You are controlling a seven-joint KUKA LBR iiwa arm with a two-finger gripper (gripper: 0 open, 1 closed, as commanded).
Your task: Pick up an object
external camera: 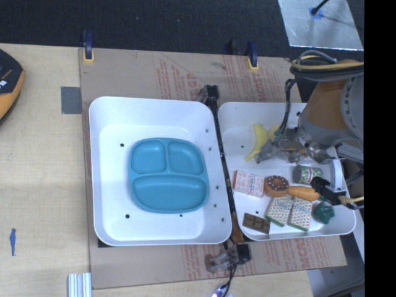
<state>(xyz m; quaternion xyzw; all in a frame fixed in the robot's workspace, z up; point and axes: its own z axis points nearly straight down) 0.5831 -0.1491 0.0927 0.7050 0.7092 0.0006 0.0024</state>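
Note:
My gripper [276, 156] is low in the right bin [235, 119], just right of a yellow banana [257, 137]. It stands open, its two grey fingers [263, 156] splayed apart above the bin floor with nothing between them. The left finger lies against the banana's lower end. Below the gripper are a pink packet [248, 182], a brown donut [276, 184], an orange carrot [302, 193] and a small green can [306, 174]. The grey arm with its orange band [325, 101] reaches in from the right and hides that corner of the bin.
Two cracker packs [289, 212], a chocolate bar [255, 223] and a dark green piece [323, 213] lie along the right bin's near edge. The left bin [105, 113] holds a blue divided plate [167, 174]. Cables run beside the arm.

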